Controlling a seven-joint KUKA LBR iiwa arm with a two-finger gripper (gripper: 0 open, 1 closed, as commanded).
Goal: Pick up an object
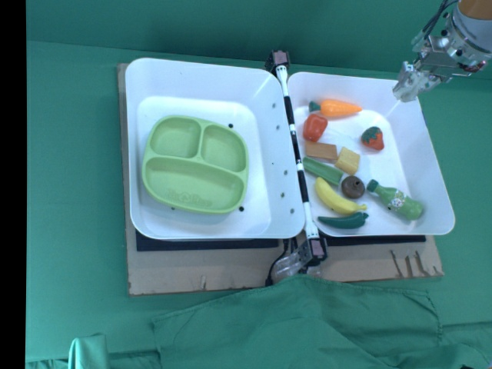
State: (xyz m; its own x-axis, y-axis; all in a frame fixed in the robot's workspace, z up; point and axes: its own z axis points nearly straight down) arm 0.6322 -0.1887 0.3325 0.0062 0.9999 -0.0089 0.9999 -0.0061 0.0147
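Observation:
Several toy foods lie in the right bin [430,167]: an orange carrot [336,108], a red pepper [314,127], a strawberry [373,137], a tan block [321,151], a yellow wedge [347,161], a cucumber [323,170], a brown disc [353,186], a banana [337,198], a green bottle [396,201] and a dark green chili [344,221]. My gripper [409,84] hangs over the bin's far right corner, up and to the right of the strawberry. Nothing is visibly held in it.
The left bin [154,79] holds a light green divided plate [197,164]. A black-and-white ridge [296,152] separates the two bins. Both sit on a brown board [200,279]. Green cloth [307,325] bunches up at the near edge.

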